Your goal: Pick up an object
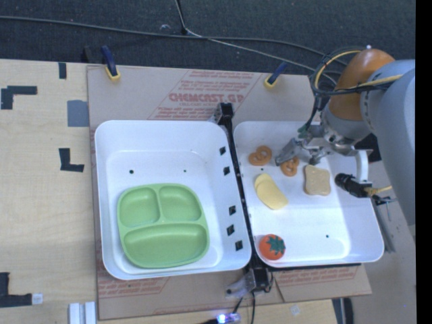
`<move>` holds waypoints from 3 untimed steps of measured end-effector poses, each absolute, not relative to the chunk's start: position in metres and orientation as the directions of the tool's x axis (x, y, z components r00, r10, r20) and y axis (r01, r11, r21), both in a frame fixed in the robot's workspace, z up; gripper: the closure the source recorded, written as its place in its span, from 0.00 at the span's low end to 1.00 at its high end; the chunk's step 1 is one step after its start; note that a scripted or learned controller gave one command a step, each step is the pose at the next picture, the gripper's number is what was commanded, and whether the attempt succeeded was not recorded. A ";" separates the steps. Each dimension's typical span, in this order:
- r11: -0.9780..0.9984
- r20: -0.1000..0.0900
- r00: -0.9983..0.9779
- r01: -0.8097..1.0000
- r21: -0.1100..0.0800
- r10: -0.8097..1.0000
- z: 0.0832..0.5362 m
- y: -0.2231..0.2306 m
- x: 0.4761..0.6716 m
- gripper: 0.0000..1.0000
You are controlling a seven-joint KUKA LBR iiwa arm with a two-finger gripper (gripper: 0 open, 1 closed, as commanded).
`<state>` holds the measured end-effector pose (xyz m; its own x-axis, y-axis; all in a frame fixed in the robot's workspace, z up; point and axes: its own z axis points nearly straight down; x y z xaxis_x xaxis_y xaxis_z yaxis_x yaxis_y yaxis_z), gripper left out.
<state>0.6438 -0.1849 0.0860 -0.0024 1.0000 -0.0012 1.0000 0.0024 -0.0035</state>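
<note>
Bench held two bins; your gripper [295, 155] hung just over a pretzel [289, 167], fingers spread, nothing held. You needed to descend, then close.

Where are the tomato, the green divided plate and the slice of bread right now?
tomato [272, 246]: camera view, middle of its red body.
green divided plate [163, 223]: camera view, on the ridge between its compartments.
slice of bread [316, 180]: camera view, centre of its tan face.
</note>
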 end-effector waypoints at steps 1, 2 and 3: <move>0.004 -0.002 -0.004 1.000 -0.002 1.000 0.099 -0.185 0.645 1.00; 0.003 0.000 -0.003 1.000 0.003 1.000 0.148 -0.174 0.649 1.00; 0.003 -0.001 -0.003 1.000 0.004 1.000 0.207 -0.166 0.647 1.00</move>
<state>0.6466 -0.1655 0.2072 -0.0026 1.0000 -0.0010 1.0000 0.0026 0.0040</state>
